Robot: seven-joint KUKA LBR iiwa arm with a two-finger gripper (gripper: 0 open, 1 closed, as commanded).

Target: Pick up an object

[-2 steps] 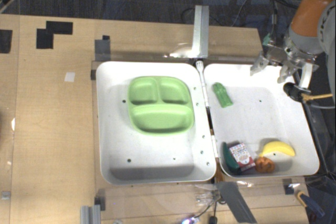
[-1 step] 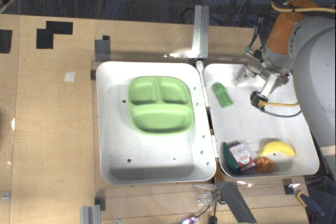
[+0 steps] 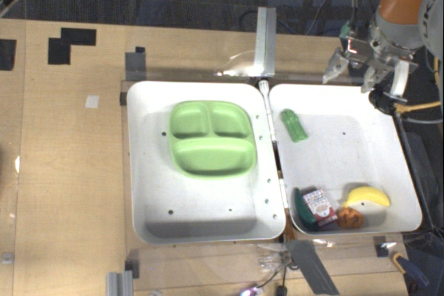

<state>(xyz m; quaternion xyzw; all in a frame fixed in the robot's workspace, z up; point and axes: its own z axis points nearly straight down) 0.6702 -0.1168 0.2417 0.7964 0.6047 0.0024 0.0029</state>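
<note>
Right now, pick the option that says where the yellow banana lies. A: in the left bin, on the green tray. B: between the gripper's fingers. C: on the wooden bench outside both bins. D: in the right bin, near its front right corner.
D: the banana lies on the floor of the right bin near its front right corner, far from the gripper above the bin's back edge.

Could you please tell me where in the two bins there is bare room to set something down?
The right bin is bare between the green bottle and the banana; its near edge is crowded. In the left bin, a bare floor strip lies below the green divided plate.
</note>
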